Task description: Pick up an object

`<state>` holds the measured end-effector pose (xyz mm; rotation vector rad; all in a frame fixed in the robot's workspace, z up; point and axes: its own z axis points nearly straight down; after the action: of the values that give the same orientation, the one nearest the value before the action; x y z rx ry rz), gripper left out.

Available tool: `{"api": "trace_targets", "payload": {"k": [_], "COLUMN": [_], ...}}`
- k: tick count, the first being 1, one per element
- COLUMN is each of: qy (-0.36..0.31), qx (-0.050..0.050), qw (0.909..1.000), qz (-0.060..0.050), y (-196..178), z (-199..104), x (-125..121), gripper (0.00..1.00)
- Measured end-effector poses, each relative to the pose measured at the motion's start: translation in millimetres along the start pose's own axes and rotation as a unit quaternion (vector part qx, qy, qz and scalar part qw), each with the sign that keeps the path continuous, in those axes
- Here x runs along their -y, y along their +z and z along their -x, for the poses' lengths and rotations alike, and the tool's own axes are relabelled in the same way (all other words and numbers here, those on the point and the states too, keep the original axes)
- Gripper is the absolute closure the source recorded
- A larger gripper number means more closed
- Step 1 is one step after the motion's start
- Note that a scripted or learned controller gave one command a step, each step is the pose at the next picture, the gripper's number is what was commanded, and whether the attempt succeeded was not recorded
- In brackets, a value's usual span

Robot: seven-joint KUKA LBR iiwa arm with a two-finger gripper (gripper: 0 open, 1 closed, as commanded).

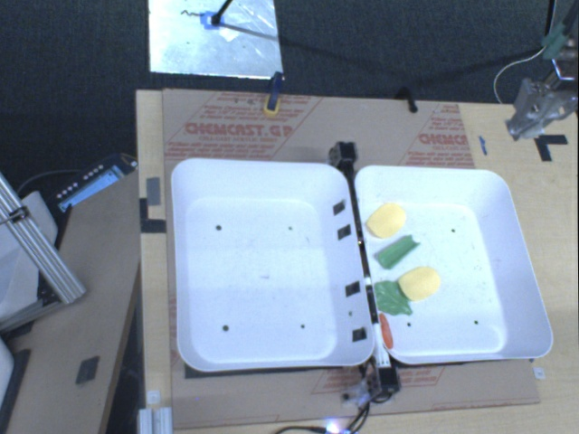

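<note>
In the right bin (pixel 507 242) we see two yellow pieces (pixel 386 219) (pixel 420 283), two green pieces (pixel 396 250) (pixel 392 297) and a small orange piece (pixel 386 332), all near its left wall. The hand (pixel 541 108) sits at the upper right, well apart from the bins above the surface (pixel 298 120); we cannot tell its state.

I see the gripper (pixel 543 107) hanging at the upper right, off beyond the far right corner of the right bin (pixel 507 242). Well below and left of it, all five objects sit in that bin's left half: one lemon (pixel 386 219) farthest back, a pepper piece (pixel 396 250) just before it, then a second lemon (pixel 420 283) touching a leafy piece (pixel 391 297), and a carrot (pixel 386 332) nearest. The left bin (pixel 262 260) lies farther left still.
</note>
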<state>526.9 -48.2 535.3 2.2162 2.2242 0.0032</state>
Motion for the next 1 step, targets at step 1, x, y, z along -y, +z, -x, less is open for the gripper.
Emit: {"api": "trace_targets", "payload": {"k": [1], "qy": [-0.001], "qx": [0.0], "qw": [1.0], "qz": [0.0], "y": [-0.4], "z": [-31.9], "x": [41.8], "gripper": [1.0]}}
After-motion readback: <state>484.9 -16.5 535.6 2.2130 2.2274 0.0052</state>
